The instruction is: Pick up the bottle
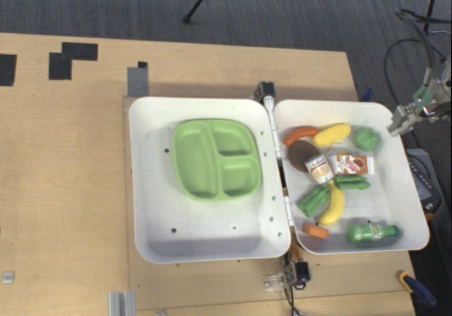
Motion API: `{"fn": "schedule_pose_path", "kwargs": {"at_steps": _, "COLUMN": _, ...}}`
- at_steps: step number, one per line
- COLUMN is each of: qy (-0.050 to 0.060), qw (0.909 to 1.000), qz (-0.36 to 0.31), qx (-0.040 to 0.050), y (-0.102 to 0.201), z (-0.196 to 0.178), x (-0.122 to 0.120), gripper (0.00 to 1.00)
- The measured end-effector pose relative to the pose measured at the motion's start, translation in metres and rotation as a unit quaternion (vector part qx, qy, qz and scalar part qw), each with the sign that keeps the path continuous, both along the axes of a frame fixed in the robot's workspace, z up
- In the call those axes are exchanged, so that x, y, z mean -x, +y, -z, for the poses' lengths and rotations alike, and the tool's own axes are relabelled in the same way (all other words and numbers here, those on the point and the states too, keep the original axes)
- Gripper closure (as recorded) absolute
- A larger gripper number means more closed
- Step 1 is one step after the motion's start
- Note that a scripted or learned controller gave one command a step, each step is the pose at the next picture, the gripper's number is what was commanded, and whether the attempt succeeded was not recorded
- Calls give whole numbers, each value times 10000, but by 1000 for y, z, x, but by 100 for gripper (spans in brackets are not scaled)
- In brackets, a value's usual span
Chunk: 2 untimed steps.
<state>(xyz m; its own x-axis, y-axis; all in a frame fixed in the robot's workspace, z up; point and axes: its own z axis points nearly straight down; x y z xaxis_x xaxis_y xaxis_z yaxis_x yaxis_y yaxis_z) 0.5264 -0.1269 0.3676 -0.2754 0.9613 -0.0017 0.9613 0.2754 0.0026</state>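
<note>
The bottle (372, 233) is green with a label and lies on its side in the front right corner of the right bin (413, 187). My gripper (398, 123) hangs at the bin's far right corner, just over its rim. It is well away from the bottle, which lies toward the front of the bin. Nothing shows in the gripper.
The right bin also holds a yellow corn cob (332, 135), a green pepper (366, 140), a small carton (352, 164), a banana (333, 206), a carrot (316, 230) and other toy food. A green divided plate (217, 158) sits in the left bin (152, 187).
</note>
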Motion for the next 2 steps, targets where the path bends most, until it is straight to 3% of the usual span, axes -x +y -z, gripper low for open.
{"fn": "schedule_pose_path", "kwargs": {"at_steps": 1, "qy": -2, "qw": 9940, "qz": 1089, "qx": -7, "y": 30, "z": 39, "x": -10, "gripper": 100}}
{"fn": "schedule_pose_path", "kwargs": {"at_steps": 2, "qy": -12, "qw": 9983, "qz": -581, "qx": 8, "y": -22, "z": -74, "x": 39, "gripper": 100}}
